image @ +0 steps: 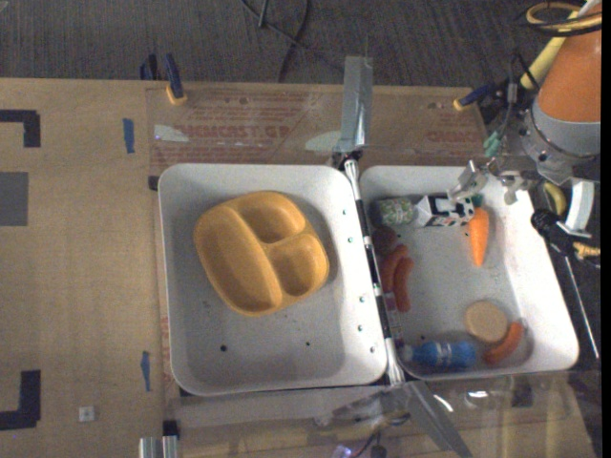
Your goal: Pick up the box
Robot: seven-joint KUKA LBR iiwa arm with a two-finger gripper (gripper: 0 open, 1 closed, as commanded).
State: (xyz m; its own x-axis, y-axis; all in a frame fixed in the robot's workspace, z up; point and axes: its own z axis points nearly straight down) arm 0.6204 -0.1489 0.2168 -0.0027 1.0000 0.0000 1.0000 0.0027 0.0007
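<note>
Box (pixel 420 210) lying at right bin's (pixel 554 351) far edge, tool (pixel 470 181) just above-right, grip state unclear

Grey arm (pixel 563 127) with orange band (yellow cables (pixel 554 12) above).

Two shallow white bins sit side by side: the left bin (pixel 181 351) and the right bin (pixel 549 346). One gripper (pixel 470 181) hangs over the right bin's far edge. Just beside it lies one box (pixel 420 210), and one carrot (pixel 478 236) lies just below it. Farther toward the near wall there are two red sausages (pixel 398 273), one round biscuit (pixel 487 321), one orange sausage (pixel 507 343) and one blue bottle (pixel 441 354). Well to the gripper's left, the other bin has one yellow divided plate (pixel 260 250), with three compartments.
</note>
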